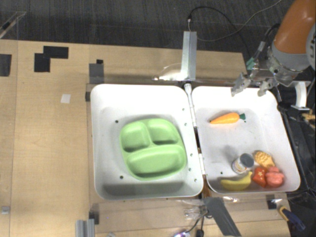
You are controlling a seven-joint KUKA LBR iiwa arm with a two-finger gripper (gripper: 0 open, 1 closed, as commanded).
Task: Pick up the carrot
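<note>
An orange carrot [225, 118] with a small green top lies on its side in the upper part of the right bin [276, 127], green end pointing right. My gripper [252, 85] hangs over the bin's far edge, up and to the right of the carrot and apart from it. Its two fingers are spread, with nothing between them: it is open.
A green divided plate [152, 147] sits in the left bin [106, 132]. In the right bin's near corner lie a banana [236, 183], a small metal can [242, 163], a yellow-orange piece of food [263, 158] and red fruit [269, 176]. A metal post [189, 58] stands behind the bins.
</note>
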